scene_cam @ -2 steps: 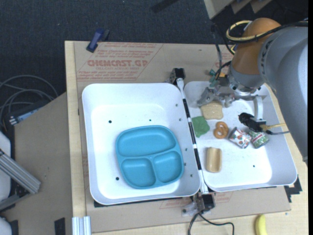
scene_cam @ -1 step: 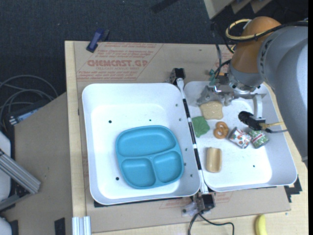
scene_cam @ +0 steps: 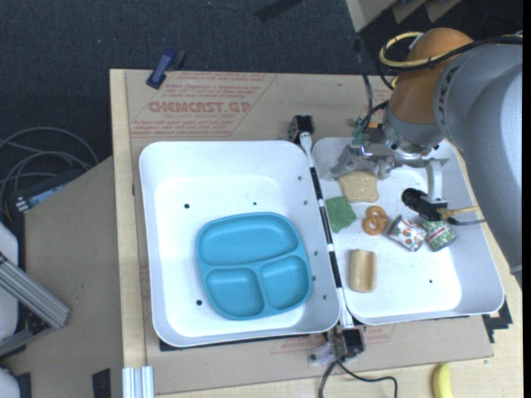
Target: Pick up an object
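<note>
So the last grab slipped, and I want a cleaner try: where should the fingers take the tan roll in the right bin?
Take the tan roll across its narrower middle, coming straight down. It lies flat, long axis pointing up-down in the view, with bare bin floor on both sides.

A robotics lab, by the look of it. A grey robot arm [scene_cam: 485,98] with an orange band reaches over a table [scene_cam: 207,106] topped with printed cardboard, where two white bins [scene_cam: 158,222] sit clipped side by side. Loose cables [scene_cam: 37,168] coil on dark carpet [scene_cam: 124,15], and an aluminium rail [scene_cam: 33,293] lies at the left.
</note>
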### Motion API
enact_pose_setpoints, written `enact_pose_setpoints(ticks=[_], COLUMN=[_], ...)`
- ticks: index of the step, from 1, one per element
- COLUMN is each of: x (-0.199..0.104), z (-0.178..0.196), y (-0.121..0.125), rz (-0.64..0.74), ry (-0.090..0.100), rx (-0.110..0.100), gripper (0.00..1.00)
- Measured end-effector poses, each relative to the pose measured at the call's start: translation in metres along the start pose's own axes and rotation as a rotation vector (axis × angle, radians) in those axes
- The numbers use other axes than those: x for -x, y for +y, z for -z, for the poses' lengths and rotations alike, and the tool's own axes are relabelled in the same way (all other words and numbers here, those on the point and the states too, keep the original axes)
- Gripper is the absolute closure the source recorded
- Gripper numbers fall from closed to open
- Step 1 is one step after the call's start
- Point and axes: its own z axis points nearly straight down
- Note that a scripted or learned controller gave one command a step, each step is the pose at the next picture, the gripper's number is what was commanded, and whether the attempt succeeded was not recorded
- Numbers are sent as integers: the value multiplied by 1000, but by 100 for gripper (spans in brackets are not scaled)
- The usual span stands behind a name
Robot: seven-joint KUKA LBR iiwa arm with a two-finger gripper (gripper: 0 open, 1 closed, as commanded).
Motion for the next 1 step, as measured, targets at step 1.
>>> enact_pose_setpoints(ticks=[1], x=[2], z=[0], y=[0], rz=[-1], ry=[-1], rx=[0], gripper=[0])
